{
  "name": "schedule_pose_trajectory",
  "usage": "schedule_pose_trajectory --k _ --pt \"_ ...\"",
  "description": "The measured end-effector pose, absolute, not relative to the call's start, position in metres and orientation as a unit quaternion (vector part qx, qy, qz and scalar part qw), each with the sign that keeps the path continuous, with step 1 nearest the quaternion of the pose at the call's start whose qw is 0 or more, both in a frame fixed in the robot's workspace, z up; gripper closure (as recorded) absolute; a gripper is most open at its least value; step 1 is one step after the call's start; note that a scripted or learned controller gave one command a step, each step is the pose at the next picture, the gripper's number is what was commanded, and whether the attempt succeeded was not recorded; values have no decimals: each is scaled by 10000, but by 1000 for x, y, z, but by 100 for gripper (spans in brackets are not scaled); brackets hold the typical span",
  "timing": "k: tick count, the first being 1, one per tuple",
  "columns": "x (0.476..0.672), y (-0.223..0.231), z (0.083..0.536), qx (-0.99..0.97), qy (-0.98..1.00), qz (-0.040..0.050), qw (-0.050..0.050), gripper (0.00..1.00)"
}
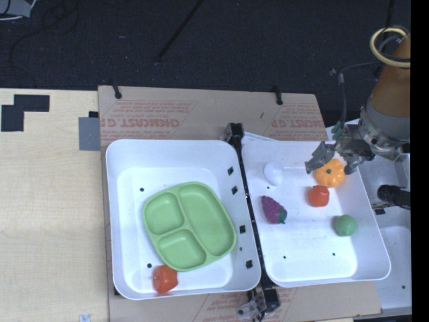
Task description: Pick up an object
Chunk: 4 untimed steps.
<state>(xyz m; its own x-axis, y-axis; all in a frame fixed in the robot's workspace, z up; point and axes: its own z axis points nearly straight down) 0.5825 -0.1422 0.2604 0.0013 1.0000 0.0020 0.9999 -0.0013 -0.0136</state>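
A small orange pumpkin-shaped toy is seen at the far right of the right white bin, close to that bin's right wall. The two-finger gripper is placed directly over it, its dark fingers spread apart, one on the left side of the toy and one on the right; the toy lies between them at their tips, but whether it is lifted or only straddled cannot be told.

Just near of the orange toy a round red tomato-like toy is found, almost touching it. Further near and to the right sits a round green ball-like toy. To the left, towards the bin's middle, a purple grape-like toy with a green end is laid, and far of it a small white rounded object, hard to tell from the bin floor. Five things are counted in the right bin.

In the left white bin a light green plastic plate with three compartments is laid, and one red-orange rounded toy rests beside its near left edge
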Motion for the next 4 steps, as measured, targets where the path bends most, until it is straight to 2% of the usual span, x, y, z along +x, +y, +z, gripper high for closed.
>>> schedule_pose_trajectory --k 1,3,4 --pt "584 -142 267 -7069 -7073 7 12 0" --pt "585 -131 176 -7072 -7070 16 28 0" --pt "578 -134 114 -7072 -7070 25 39 0"
